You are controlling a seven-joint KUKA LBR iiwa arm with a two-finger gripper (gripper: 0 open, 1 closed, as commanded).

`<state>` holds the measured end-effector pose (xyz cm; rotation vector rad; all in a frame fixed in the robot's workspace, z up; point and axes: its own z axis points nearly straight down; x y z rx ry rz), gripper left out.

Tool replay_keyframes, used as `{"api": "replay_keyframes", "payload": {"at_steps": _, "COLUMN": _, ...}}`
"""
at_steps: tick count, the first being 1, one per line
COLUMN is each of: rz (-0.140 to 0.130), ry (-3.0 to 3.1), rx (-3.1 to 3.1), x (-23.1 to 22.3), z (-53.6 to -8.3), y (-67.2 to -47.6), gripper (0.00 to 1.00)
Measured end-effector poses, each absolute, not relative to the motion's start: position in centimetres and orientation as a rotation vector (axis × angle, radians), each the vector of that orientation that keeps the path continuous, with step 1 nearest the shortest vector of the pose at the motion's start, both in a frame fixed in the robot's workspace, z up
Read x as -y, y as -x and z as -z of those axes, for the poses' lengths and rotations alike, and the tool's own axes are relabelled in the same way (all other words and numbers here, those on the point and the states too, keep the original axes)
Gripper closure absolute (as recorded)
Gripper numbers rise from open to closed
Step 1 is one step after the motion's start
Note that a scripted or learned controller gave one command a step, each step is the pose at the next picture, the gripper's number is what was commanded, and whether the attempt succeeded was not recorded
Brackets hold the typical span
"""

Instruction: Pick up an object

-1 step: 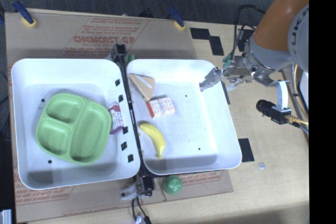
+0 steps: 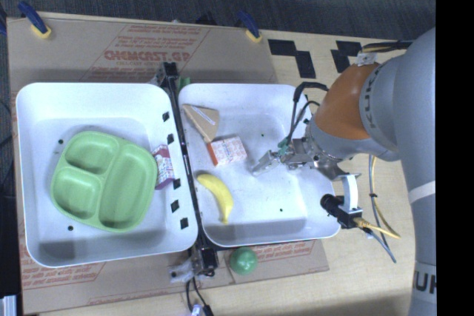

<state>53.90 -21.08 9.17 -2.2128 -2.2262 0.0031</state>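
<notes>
Cardboard covers your surface (image 2: 148, 48); your hand (image 2: 264, 161) hovers in the right bin (image 2: 244, 94), fingers slightly parted, gripping nothing, right of the banana (image 2: 218, 196)

Grey KUKA arm (image 2: 404, 96) with an orange wrist band (image 2: 348, 103)

The arm's links are smooth, rounded, matt grey castings; white letters "KU" show on the lowest grey segment at the frame's bottom right, and a thin white stripe crosses that link above them. A broad glossy orange band wraps the wrist. Thin black cables loop from it to the gripper (image 2: 264, 161), a small metallic silver assembly. A black bracket with a white plate hangs beneath, trailing yellow and grey wires.
</notes>
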Motion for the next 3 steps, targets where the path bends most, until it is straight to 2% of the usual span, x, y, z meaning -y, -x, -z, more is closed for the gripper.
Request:
{"api": "replay_keyframes", "payload": {"at_steps": 1, "rz": 0.001, "ry": 2.216, "rx": 2.226, "x": 19.7, "z": -12.7, "y": -60.8, "gripper": 0.0}}
{"api": "replay_keyframes", "payload": {"at_steps": 2, "rz": 0.001, "ry": 2.214, "rx": 2.229, "x": 21.0, "z": -13.9, "y": -62.8, "gripper": 0.0}}
{"api": "replay_keyframes", "payload": {"at_steps": 3, "rz": -0.004, "ry": 2.213, "rx": 2.227, "x": 20.6, "z": -15.8, "y": -53.6, "gripper": 0.0}}
